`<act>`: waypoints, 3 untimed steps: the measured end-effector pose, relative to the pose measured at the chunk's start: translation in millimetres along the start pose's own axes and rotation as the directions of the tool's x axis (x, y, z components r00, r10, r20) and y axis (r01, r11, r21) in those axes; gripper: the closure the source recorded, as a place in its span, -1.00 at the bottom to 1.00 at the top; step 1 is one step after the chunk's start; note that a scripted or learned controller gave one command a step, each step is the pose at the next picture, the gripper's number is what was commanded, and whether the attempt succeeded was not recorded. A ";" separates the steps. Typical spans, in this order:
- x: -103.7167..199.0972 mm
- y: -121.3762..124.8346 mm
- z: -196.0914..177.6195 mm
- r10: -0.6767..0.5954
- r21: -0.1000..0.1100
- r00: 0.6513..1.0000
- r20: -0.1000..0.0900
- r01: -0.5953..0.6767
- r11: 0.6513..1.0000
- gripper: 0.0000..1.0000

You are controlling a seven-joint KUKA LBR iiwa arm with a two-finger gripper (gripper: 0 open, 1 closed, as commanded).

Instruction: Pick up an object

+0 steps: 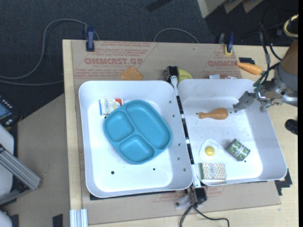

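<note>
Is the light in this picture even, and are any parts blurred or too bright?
In the camera view the light is soft and even: the blue tray and the drumstick cast only faint shadows. The left bin is bright white but keeps its edges. The gripper looks a little blurred; the fried egg and green can are sharp enough.

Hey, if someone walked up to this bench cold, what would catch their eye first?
Most likely the big blue three-compartment plastic plate, tilted across the middle of the left white bin. Next, the right white bin with its toy food: a brown drumstick near the centre, a fried egg and a small green can below it. The grey arm's gripper reaches in from the right, just beside the drumstick.
</note>
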State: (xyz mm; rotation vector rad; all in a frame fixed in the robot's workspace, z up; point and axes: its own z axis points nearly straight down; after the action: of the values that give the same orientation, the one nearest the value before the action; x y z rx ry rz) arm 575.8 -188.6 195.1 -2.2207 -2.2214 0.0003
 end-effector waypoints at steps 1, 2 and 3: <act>-6.0 -47.2 77.9 0.003 0.010 1.000 -0.003 -0.003 1.000 -1.00; 30.0 -87.6 111.4 0.002 0.001 1.000 -0.001 -0.002 1.000 -1.00; 28.8 -85.0 99.0 0.001 -0.006 1.000 0.001 -0.001 1.000 1.00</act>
State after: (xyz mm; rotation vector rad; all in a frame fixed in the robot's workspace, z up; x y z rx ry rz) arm 490.8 -159.8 96.2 -2.2254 -2.2231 -0.0048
